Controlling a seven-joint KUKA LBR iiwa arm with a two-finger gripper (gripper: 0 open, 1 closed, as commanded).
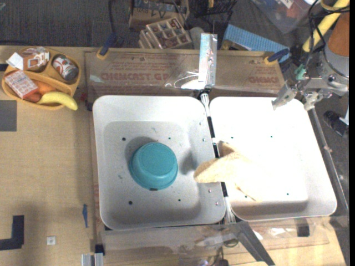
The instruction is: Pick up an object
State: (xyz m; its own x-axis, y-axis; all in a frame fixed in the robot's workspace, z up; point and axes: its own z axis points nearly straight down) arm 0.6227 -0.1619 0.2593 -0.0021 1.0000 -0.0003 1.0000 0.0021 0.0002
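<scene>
A teal bowl (155, 165) lies upside down in the middle of the left white bin (111, 115). A pale tan, floppy object (222, 167) lies across the divider between the two bins, one end over the left bin's right rim and the rest in the right bin (277, 126). My gripper (292, 102) hangs over the back right corner of the right bin, far from both objects. Its fingers are spread apart with nothing between them.
A yellow tray (33, 85) with a banana and snack items sits on the bench at the far left. Cardboard (144, 73) lines the back edge behind the bins. Boxes and cables lie on the floor beyond.
</scene>
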